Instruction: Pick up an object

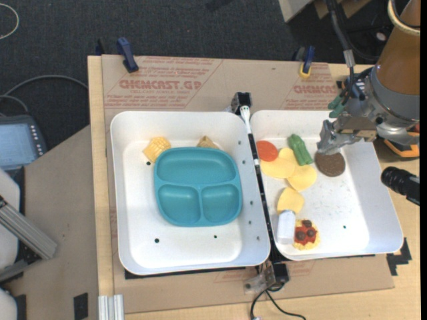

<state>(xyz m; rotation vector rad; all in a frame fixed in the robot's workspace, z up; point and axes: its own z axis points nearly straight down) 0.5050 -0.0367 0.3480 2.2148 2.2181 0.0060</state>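
Note:
In the right bin (373, 235) lie a brown round patty (331, 165), a green pickle (300, 149), a red tomato slice (267, 151) and several yellow pieces (287, 169). A white block (286, 225) and a yellow slice topped with dark red berries (306, 235) sit near the bin's front. My gripper (335, 141) hangs low over the back of the right bin, right at the far edge of the brown patty. Nothing shows held in it.
The left bin (130, 179) holds a teal divided plate (197, 186), a yellow waffle piece (157, 148) and a tan item (207, 142) behind the plate. A black clip (241, 102) sits at the back where the bins meet. The grey arm (400, 79) fills the upper right.

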